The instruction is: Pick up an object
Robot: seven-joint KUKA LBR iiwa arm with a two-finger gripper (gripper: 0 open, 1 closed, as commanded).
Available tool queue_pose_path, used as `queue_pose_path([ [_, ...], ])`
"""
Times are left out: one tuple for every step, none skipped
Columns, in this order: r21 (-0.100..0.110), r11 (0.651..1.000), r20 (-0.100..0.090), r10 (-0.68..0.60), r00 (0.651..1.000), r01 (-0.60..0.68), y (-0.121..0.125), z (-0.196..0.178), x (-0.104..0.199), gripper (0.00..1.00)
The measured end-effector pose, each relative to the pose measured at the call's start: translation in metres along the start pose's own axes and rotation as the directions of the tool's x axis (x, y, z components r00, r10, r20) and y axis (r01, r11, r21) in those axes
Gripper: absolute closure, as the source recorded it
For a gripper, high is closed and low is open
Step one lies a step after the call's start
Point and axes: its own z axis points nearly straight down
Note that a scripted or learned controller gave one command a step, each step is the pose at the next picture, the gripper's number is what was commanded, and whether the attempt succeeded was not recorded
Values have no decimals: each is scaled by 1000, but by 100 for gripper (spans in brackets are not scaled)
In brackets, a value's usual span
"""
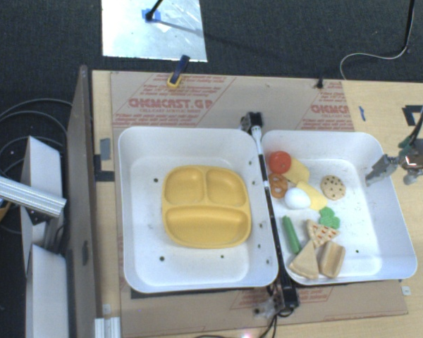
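Toy foods lie clustered in the right bin (pixel 388 210): red tomato (pixel 280 162), white egg (pixel 297 198), speckled cookie (pixel 332 186), green bean (pixel 290 234). Gripper (pixel 381 169) sits at that bin's right rim, grasping nothing; its opening cannot be told

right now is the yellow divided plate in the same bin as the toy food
No, the yellow divided plate sits alone in the left bin; the toy food fills the right bin.

Dark carpet floor (pixel 282 20) around cardboard-topped bench (pixel 197 94)
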Motion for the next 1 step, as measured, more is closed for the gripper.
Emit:
queue_pose_path([
  [-10,1000,3,3,1000,-3,-31,164,49,0],
])
